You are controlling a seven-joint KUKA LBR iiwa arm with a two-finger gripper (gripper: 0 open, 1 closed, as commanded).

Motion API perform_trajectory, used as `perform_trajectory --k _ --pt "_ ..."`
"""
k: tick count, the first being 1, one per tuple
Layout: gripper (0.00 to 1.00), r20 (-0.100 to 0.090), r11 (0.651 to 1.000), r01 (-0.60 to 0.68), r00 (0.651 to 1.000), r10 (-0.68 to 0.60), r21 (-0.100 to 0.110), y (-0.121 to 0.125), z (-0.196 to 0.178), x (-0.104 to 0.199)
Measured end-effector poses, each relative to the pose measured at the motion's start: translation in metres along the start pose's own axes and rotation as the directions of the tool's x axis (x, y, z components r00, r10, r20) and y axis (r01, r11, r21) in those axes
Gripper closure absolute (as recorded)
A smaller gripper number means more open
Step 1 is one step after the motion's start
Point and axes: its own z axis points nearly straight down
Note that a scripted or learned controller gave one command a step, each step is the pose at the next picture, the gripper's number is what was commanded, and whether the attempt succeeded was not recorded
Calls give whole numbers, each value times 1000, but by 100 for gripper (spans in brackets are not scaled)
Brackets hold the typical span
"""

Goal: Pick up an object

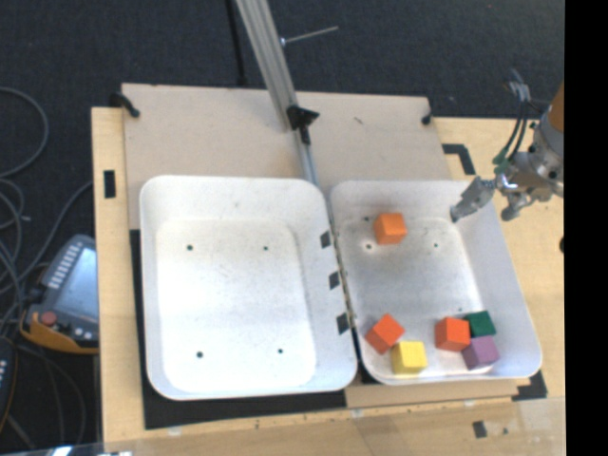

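Note:
The right bin (494, 255) holds several small blocks. An orange block (389, 227) lies alone near its far side. Along the near edge sit another orange block (385, 332), a yellow block (409, 356), a third orange block (453, 332), a green block (481, 324) and a purple block (480, 351). My gripper (492, 200) hangs over the bin's far right corner, its two fingers spread apart with nothing between them. It is well to the right of the lone orange block.
The left bin (152, 255) sits beside the right one. A slanted metal rail (271, 55) rises from the back of the bench between the bins. A handheld pendant (66, 288) and cables lie off the bench at left.

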Motion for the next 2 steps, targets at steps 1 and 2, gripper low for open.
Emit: perform_trajectory --k 1,2 --pt "0 -4 1000 1 1000 -1 2 69 125 63" --pt "0 -3 1000 -2 1000 2 4 78 177 79"
